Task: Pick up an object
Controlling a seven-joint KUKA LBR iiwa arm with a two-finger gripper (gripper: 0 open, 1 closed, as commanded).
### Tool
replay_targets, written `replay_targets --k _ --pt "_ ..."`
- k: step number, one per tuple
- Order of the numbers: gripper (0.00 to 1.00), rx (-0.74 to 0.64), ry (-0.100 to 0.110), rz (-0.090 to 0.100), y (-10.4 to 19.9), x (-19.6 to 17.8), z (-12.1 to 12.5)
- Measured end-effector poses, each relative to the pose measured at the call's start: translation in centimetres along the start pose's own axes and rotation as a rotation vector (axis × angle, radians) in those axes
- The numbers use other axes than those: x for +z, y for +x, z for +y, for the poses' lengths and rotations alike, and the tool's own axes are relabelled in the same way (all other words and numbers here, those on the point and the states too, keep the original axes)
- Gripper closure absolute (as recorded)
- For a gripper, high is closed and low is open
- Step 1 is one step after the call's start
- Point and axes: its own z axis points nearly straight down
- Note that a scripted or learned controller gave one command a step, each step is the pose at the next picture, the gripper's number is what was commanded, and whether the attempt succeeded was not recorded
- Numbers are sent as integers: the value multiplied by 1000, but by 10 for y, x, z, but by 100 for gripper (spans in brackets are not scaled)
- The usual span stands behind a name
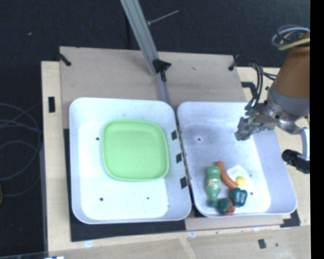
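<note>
Two white bins share the bench: toy foods (225, 188) lie clustered untouched in the right bin's (205, 123) near corner, the gripper (244, 133) hovering apart above, its grip state unreadable, nothing picked.

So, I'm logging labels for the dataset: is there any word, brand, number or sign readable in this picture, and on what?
None can be read.
Small green bottle in the right white bin: any label is too small and blurred to read.
Light green square plate in the left white bin: plain, no marking.
</note>
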Motion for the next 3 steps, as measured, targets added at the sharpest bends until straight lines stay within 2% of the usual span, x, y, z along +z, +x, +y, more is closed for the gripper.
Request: replay_targets --k 3 --pt "100 0 2 0 163 2 -13"
